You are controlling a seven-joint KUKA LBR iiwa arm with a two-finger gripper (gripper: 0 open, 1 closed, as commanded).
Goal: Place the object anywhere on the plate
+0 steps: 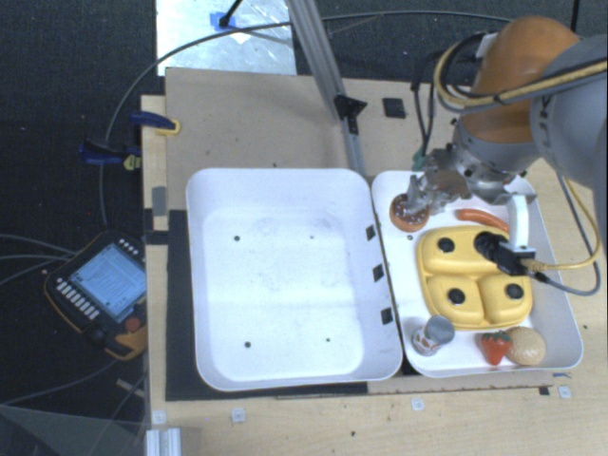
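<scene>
Far left, off the bench on dark carpet, a teach pendant (98,288) with an orange-edged case and a glowing blue screen lies among loose cables. A blue and yellow clamp (152,122) grips the bench's left edge. The left bin (204,217) is a shallow, smooth white tray with rounded corners, its floor scuffed grey and dotted with a few small dark holes. A grey metal pole (318,50) slants down from the top toward the gap between the bins.

In the right bin (570,335), near its back left corner, sits a small round brown piece (409,218), doughnut-like with a pale centre. The gripper (419,196) hangs directly over it, its metal fingers reaching down to the piece's rim; whether they are spread or pinched on it is too blurred to tell. The arm comes in from the upper right, its orange band (522,50) bulging above the grey wrist, which bends down and leftward.

The yellow plate (465,269), a glossy moulded tray of four sections with dark spots, lies in the middle of that bin. A small grey cup-like object (433,333) sits at the front, beside a red strawberry-like toy (496,348) and a tan round one (527,346). A slim orange-red piece (480,218) lies behind the plate.
</scene>
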